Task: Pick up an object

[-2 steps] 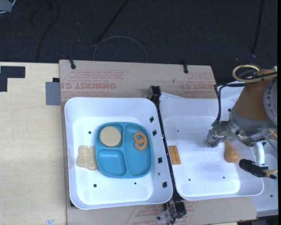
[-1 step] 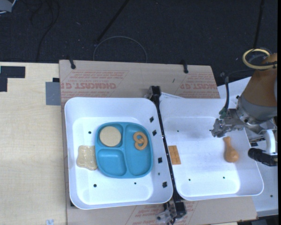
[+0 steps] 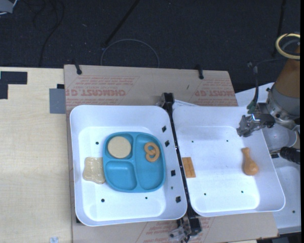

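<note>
The jaws' state cannot be told; a drumstick [image 3: 250,162] lies nearby, the blue tray [image 3: 134,178] well apart.

arm [image 3: 286,92]: grey shell, orange band above wrist | gripper [image 3: 245,125]: dark metal | thin black cable ran along wrist

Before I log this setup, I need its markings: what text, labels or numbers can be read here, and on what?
"CHEMCAST GP", in red and upside down, repeats across the brown board under the bins.
More red print on the board's lower edge is too cut off to read.
</note>
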Motion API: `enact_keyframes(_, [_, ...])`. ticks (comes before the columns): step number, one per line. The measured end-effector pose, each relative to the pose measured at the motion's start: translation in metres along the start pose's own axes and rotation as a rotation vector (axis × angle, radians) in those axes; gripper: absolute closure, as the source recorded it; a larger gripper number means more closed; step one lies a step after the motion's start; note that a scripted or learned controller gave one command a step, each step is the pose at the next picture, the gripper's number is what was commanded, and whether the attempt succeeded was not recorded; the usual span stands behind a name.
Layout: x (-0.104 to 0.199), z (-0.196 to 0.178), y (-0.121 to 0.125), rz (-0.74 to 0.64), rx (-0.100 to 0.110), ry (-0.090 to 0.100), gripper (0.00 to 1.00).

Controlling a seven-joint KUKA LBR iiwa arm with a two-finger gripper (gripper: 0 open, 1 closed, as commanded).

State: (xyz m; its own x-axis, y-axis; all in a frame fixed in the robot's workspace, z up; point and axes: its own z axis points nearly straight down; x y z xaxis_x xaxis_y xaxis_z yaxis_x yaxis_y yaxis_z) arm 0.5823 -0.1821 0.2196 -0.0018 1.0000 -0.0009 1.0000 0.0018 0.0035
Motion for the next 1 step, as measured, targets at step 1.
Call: enact_keyframes(1, [-0.0009, -0.0265, 0.0004, 0.0, 0.002, 0.001, 1.0])
